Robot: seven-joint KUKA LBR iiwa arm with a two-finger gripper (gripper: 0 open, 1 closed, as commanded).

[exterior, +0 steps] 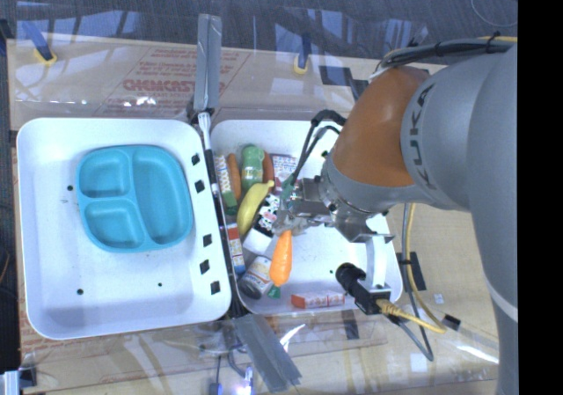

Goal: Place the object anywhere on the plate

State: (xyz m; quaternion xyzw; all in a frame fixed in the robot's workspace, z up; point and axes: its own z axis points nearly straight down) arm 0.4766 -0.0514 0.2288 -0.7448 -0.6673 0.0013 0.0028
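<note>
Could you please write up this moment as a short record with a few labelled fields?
plate: blue, three compartments, nothing on it, lies in the left bin
left bin: white
right bin: white, holds the toy food
items: banana, carrot, other small packs
gripper: over the right bin, beside the carrot

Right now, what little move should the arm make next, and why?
Probably lower the gripper a little onto the carrot just below it in the right bin. I see nothing between its fingers, and the blue plate in the left bin has no object on it yet.
</note>
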